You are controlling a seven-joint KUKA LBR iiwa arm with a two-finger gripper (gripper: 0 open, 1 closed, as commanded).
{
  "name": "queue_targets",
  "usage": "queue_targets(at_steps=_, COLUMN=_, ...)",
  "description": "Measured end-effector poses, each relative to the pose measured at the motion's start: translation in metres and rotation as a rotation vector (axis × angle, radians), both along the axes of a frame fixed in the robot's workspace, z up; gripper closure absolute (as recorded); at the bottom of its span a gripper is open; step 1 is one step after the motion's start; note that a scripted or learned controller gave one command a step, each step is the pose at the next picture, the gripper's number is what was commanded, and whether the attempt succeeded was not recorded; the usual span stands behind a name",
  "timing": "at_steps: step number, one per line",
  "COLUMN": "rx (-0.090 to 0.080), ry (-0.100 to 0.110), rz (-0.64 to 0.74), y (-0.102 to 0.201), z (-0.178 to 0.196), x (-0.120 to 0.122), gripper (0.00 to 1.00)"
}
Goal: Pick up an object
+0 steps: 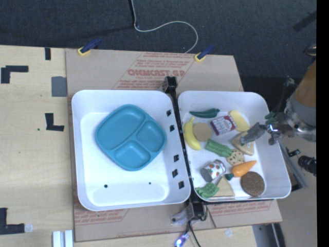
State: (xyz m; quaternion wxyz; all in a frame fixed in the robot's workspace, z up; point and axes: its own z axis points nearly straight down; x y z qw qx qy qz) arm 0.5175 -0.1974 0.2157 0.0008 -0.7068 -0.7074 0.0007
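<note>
The right bin (259, 101) holds a pile of toy food. A green chili (204, 113), a yellow banana (191, 135), a purple-and-white packet (222, 124) and a yellow lemon-like piece (239, 120) lie toward the back. A green pickle (218, 148), an orange carrot (241, 168), a small grey-and-white can (212, 169) and a round brown cookie (252, 183) lie nearer the front. My gripper (250, 135) reaches in from the right, low over the bin's right side, just above a tan cracker (245, 148) and beside the lemon-like piece.
The left bin (82, 138) holds a blue compartment plate (130, 136). A black divider clamp (175, 138) runs between the bins. Both stand on a cardboard sheet (149, 68) with a white cable (169, 27) behind it. The arm's body (303, 112) stands past the right rim.
</note>
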Motion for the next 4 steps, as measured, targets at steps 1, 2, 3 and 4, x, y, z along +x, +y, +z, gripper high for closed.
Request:
queue_targets(at_steps=1, rx=0.000, ry=0.000, rz=0.002, y=0.001, z=0.010, x=0.000, gripper=1.00)
queue_targets(at_steps=2, rx=0.003, ry=0.000, rz=0.008, y=0.081, z=0.004, x=0.007, gripper=1.00)
queue_targets(at_steps=3, rx=0.001, ry=0.003, rz=0.003, y=0.122, z=-0.004, x=-0.015, gripper=1.00)
queue_targets(at_steps=4, rx=0.002, ry=0.005, rz=0.003, y=0.168, z=-0.033, x=-0.036, gripper=1.00)
